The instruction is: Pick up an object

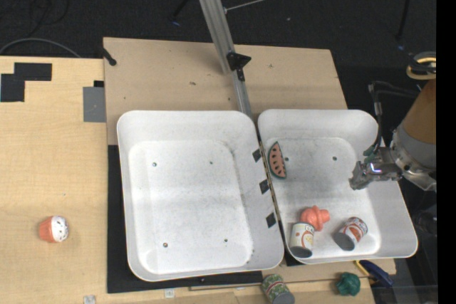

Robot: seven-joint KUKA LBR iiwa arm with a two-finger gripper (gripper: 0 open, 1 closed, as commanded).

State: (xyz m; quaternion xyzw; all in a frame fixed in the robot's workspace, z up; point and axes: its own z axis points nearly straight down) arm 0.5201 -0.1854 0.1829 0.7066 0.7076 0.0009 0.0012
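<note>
In the right bin (324,126), near side: small can (350,233) looks light, stiff, slick; I'd pinch across its sides. My fingers (358,177) hover above it, whether spread or pressed together, can't tell.

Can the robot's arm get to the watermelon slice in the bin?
Probably yes. The watermelon slice leans by the right bin's left wall, with bare floor between it and the gripper.
</note>
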